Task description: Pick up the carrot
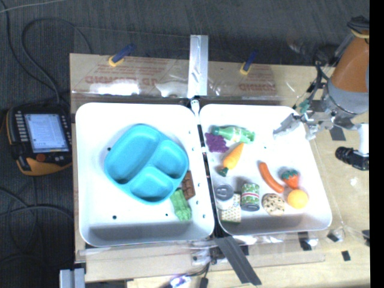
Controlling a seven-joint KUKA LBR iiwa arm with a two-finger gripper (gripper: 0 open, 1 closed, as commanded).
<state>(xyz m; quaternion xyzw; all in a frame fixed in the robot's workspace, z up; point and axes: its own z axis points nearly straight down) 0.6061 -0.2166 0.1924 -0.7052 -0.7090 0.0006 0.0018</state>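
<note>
While my pincer (287, 126) hangs over the right bin's (321, 188) upper right corner — I cannot tell how it stands — I see the carrot (233, 156) down-left of it, well apart, beside purple grapes (215, 141).

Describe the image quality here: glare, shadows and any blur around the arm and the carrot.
Camera view: the white bins are brightly lit, almost washed out, with soft shadows under the blue divided plate; the clear plastic sheet behind them shows glare patches; the carrot is fairly sharp, though small; the gripper at the right bin's rim looks slightly blurred.
</note>
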